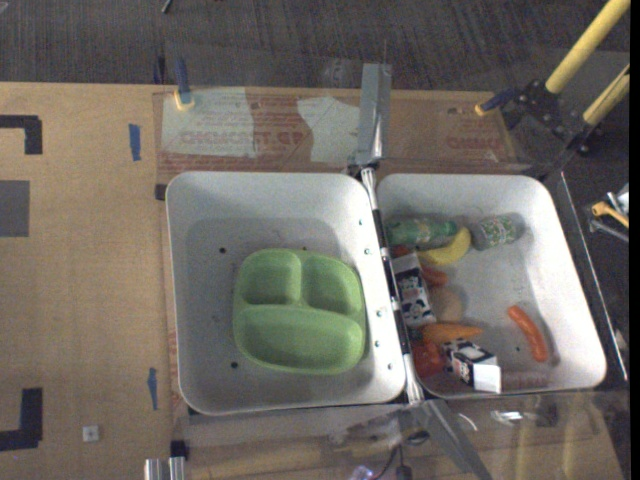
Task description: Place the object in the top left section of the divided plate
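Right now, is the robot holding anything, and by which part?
It cannot be told. The toys, such as the banana and carrot, lie loose in the right bin; the green plate sits in the left bin.

This looked like a robotics lab or test cell. A plywood worktop point(80, 268) carried two white bins point(200, 208) joined by a metal bracket point(372, 118), with blue tape markers point(134, 141) and black corner marks point(24, 133) on the wood. Grey carpet point(300, 18) lay beyond, and yellow-handled clamps point(590, 38) gripped the bench's corner.
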`<state>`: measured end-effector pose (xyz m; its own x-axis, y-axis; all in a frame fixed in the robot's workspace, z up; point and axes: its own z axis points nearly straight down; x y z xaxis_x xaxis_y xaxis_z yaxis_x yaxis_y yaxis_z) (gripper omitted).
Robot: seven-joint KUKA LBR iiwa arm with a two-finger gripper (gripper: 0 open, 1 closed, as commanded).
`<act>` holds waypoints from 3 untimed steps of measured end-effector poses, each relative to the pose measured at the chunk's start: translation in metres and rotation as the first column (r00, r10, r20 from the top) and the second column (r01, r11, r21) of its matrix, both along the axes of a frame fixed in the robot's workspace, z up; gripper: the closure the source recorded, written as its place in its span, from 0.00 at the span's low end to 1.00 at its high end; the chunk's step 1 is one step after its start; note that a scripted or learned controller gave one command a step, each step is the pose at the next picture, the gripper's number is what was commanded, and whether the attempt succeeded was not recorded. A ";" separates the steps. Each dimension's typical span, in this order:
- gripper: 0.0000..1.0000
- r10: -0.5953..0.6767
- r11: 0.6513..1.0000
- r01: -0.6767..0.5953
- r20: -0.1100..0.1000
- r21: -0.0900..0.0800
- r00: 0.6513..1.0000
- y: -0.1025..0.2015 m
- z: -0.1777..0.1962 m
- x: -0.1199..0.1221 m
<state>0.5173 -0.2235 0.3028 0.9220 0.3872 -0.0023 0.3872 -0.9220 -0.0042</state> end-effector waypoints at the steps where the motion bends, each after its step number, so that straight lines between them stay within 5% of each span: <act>1: 1.00 0.001 1.000 -0.001 0.000 0.000 1.000 0.000 0.010 0.001; 2: 1.00 0.001 1.000 -0.001 0.000 -0.001 1.000 0.000 0.019 0.001; 3: 0.00 0.001 1.000 -0.001 0.000 -0.001 1.000 0.000 0.019 0.001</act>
